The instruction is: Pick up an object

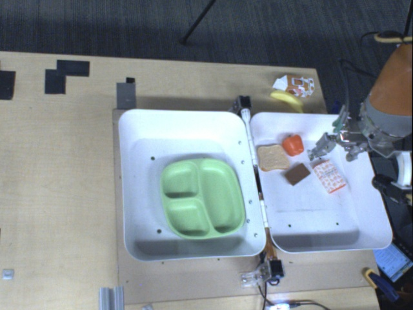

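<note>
In the right bin point(322, 228) lie an orange block point(293, 144), a tan bread-like slice point(273, 157), a small brown square point(297, 174) and a white packet with red print point(330, 176). My gripper point(321, 148) hangs over the bin's upper right part, just above the packet and right of the orange block. Its fingers point down and to the left, with nothing seen between them. The arm comes in from the right edge.
The left bin point(139, 173) holds a green divided plate point(202, 197). A yellow item and a small printed packet point(293, 88) lie on the bench behind the right bin. Cables and a connector sit at the front between the bins.
</note>
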`<state>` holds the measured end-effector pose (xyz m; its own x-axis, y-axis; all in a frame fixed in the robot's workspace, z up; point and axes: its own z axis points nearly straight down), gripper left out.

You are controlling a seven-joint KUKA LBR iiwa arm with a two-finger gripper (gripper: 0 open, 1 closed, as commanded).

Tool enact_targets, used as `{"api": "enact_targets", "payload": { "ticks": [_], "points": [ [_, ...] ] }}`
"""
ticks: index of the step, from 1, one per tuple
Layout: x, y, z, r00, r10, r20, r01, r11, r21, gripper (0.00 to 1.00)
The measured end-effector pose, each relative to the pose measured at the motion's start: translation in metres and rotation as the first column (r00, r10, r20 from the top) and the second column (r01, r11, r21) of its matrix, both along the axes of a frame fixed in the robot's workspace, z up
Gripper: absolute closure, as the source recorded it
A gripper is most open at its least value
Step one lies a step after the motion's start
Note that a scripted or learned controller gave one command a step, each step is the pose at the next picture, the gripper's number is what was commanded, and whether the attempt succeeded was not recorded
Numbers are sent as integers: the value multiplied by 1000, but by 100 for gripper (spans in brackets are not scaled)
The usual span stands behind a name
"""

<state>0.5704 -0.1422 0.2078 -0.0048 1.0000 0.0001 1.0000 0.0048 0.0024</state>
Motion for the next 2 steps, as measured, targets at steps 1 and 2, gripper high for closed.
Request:
{"api": "enact_targets", "payload": {
  "ticks": [1,2],
  "points": [
    [43,20,-112,1000,0,3,0,1000,0,0],
    [44,21,-100,1000,3,6,-3,1000,1,100]
  ]
}}
